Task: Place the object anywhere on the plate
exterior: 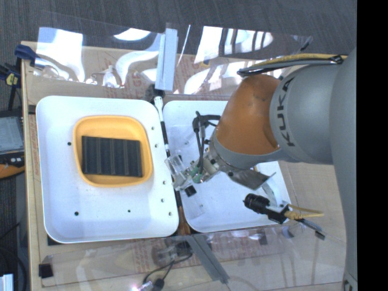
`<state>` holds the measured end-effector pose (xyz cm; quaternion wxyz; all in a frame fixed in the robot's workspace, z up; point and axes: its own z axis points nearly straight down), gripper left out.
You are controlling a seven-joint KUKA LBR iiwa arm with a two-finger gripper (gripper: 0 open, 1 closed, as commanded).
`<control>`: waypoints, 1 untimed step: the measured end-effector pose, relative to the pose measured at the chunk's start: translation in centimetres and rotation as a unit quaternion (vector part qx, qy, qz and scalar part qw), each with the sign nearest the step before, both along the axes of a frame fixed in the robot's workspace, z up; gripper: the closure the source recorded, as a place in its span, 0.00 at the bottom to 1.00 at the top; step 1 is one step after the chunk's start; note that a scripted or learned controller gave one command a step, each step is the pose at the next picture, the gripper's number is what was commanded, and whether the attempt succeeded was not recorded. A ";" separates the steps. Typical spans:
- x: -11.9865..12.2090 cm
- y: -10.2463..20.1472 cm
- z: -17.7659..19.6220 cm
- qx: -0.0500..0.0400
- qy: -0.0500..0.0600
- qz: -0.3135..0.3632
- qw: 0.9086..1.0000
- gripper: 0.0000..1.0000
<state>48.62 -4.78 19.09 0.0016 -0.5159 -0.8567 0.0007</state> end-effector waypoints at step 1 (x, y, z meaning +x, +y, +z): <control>3.1 4.9 0.0 0.000 -0.001 0.052 0.999 1.00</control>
